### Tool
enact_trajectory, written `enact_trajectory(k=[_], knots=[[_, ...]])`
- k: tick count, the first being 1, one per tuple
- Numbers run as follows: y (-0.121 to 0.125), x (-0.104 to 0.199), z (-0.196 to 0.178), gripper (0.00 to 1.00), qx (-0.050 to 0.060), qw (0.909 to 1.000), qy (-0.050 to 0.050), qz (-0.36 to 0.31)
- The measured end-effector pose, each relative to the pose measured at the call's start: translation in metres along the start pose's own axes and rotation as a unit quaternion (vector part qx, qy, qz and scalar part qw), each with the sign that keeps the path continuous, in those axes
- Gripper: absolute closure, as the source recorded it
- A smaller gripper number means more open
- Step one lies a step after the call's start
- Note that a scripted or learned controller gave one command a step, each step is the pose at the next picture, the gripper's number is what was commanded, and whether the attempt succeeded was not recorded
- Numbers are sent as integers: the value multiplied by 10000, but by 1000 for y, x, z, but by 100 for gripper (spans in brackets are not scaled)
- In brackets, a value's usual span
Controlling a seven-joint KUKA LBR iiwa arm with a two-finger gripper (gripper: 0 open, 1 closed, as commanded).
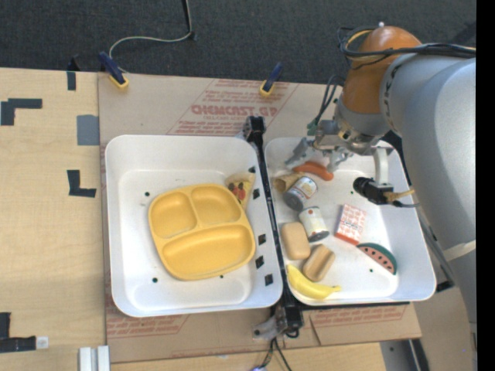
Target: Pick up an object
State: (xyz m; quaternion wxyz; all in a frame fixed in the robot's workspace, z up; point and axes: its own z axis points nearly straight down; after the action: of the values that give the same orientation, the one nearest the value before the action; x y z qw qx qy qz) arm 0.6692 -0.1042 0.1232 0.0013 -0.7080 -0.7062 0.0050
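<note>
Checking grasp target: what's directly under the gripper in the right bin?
The gripper hangs over the right bin's back end, above an orange carrot-like piece and a tin can. The fingers cover part of the orange piece; contact cannot be judged.

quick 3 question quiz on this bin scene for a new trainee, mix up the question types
1. True or false: the yellow divided tray lies in the right bin.
2. Multiple choice: which item lies nearest the right bin's front edge? A) the banana B) the watermelon slice C) the red and white packet
3. Fill in: the pincer hangs over the ____ end of the right bin, beside the orange item.

Key
1. False; it lies in the left bin.
2. A
3. Far
</note>
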Motion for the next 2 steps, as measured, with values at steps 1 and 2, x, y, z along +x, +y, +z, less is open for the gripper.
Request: enact_trajectory(k=[1,2], knots=[[3,-5,30,0,-111,9999,-17,-16],[4,-3,21,100,-125,9999,-7,-25]])
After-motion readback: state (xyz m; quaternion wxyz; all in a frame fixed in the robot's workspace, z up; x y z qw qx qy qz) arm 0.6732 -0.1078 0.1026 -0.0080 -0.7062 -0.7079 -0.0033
